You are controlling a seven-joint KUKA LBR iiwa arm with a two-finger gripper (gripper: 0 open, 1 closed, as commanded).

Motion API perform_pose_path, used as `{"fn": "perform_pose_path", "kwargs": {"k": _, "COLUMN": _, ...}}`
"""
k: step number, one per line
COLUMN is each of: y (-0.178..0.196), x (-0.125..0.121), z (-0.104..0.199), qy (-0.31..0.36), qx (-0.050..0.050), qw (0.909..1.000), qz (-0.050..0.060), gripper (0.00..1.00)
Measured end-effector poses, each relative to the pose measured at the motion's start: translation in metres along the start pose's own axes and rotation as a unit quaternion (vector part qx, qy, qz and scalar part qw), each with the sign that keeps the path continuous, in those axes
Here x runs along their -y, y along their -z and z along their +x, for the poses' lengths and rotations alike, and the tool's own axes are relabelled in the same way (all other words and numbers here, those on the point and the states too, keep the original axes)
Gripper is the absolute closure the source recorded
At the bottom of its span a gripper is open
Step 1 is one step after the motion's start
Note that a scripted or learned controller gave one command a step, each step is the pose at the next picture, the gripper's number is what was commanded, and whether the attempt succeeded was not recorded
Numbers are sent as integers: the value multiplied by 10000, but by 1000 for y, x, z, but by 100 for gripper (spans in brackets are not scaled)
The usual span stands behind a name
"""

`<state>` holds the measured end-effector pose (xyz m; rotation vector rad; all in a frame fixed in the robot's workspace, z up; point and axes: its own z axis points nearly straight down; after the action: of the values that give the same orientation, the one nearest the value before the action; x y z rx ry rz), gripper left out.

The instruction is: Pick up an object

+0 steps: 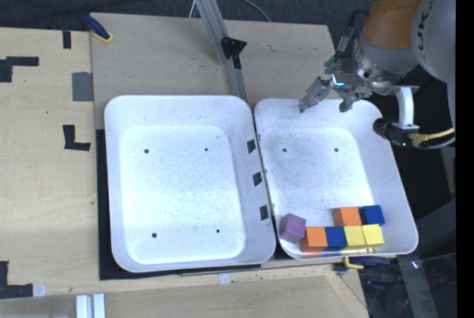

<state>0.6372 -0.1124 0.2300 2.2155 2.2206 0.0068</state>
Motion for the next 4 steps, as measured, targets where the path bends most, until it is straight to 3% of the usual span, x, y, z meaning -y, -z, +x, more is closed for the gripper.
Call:
{"fn": "perform_pose_path", "kwargs": {"k": 1, "y": -72, "x": -22, "z": 18, "qy": 0, "qx": -4, "qw": 10000, "qz": 67, "gripper": 0}}
{"fn": "perform_pose_path", "kwargs": {"k": 2, "y": -36, "x": -18, "z": 66, "qy": 19, "qx": -11, "qw": 10000, "qz": 21, "gripper": 0}}
{"fn": "perform_pose_path", "kwargs": {"k": 3, "y": -38, "x": 5, "z": 47, "qy": -12, "qx": 5, "qw": 10000, "qz": 49, "gripper": 0}}
{"fn": "perform_pose_path", "kwargs": {"k": 4, "y": -38, "x": -16, "z": 89, "qy": 20, "qx": -6, "qw": 10000, "qz": 33, "gripper": 0}}
